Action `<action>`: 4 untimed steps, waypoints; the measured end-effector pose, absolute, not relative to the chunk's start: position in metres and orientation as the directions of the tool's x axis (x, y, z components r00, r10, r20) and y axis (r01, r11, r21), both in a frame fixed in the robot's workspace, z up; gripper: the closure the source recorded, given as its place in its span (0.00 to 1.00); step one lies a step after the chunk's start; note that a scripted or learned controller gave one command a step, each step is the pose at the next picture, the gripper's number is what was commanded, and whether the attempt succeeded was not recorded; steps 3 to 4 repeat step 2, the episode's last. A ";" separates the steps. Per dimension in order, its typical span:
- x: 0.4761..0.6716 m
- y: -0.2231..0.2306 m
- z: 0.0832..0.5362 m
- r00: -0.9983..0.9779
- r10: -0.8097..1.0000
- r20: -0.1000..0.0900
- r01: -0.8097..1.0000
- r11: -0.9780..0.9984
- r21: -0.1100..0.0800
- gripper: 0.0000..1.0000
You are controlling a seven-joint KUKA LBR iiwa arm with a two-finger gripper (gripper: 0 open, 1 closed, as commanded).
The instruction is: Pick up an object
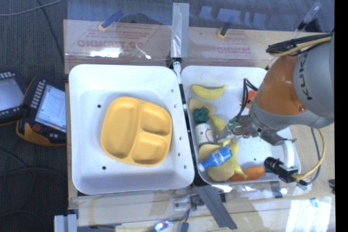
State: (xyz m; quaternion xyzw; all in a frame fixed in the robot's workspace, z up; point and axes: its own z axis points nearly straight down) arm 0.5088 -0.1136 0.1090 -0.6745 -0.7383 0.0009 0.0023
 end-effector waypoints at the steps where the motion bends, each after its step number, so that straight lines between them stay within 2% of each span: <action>1: 0.560 -0.055 0.246 -0.048 0.999 -0.002 0.999 0.048 -0.002 1.00; 2: 0.565 -0.074 0.182 0.148 0.989 -0.001 0.989 -0.148 -0.005 1.00; 4: 0.565 -0.074 0.182 0.148 0.989 -0.001 0.989 -0.148 -0.005 1.00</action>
